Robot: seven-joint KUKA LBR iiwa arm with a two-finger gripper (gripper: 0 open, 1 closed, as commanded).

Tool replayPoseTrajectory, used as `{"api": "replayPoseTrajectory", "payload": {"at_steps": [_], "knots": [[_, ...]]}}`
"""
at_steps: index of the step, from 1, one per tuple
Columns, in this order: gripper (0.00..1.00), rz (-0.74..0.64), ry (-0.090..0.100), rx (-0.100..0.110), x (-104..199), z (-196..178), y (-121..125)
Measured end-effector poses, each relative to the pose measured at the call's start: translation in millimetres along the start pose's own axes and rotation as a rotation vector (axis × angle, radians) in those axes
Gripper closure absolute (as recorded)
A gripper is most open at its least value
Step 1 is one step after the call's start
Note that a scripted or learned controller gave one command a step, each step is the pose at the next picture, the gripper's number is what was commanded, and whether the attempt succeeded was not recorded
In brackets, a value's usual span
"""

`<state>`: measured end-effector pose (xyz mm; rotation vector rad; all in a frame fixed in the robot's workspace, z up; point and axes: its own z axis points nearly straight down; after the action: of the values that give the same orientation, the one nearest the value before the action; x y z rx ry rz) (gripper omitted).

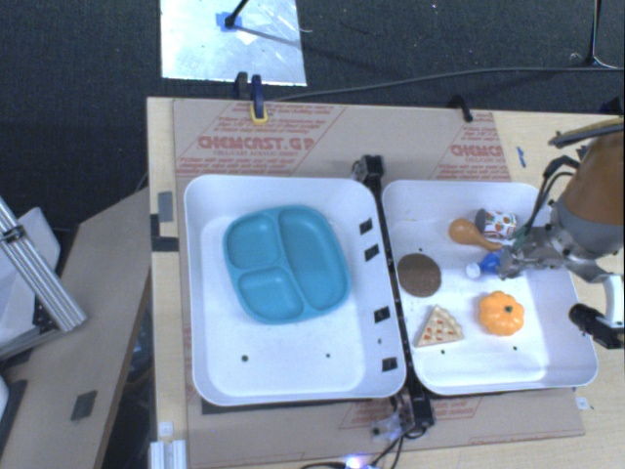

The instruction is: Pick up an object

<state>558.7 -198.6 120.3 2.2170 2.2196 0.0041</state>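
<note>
The right bin (459, 374) holds a brown round cookie (420, 275), a pizza-slice toy (438, 327), an orange pumpkin (501, 314), an orange-brown drumstick-shaped toy (466, 231), a small patterned cup (497, 225) and a small blue piece (485, 265). My gripper (515, 259) is low over the right bin's right side, just above the pumpkin and right beside the blue piece. The arm comes in from the right.
The left bin (225, 360) holds a blue divided plate (286, 263). Black clips line the seam between the bins (376, 272). A blue-and-yellow clamp (256, 99) sits at the board's back edge. A metal frame (39, 272) stands at the left.
</note>
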Motion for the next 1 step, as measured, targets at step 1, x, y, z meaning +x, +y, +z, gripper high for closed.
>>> {"api": "replayPoseTrajectory", "payload": {"at_steps": [1], "knots": [[1.0,-0.004,-0.001,-0.003,3.6,-62.9,7.3]]}}
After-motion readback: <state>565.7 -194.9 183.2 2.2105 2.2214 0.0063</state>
